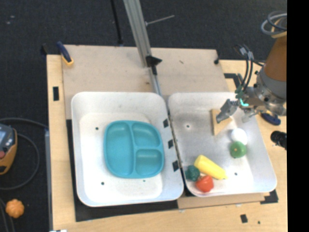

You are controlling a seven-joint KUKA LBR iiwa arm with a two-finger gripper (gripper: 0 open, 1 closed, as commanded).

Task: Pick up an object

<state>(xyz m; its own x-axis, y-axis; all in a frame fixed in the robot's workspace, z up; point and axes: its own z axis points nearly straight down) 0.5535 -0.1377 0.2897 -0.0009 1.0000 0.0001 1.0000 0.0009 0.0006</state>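
Note:
My gripper (237, 113) hangs over the upper right part of the right bin (193, 105), with its fingers spread open and nothing between them. A tan wedge-shaped block (220, 123) lies just under and left of the left finger (226, 111). Below it sit a white ball (238, 136) and a green round fruit (237, 150). Near the bin's front edge lie a yellow piece (209, 167), a small dark green piece (192, 173) and a red piece (205, 183).
The left bin (91, 105) holds a teal divided plate (133, 148). A metal post (140, 30) rises behind the bins. A small orange object (14, 207) lies off the bench at the lower left.

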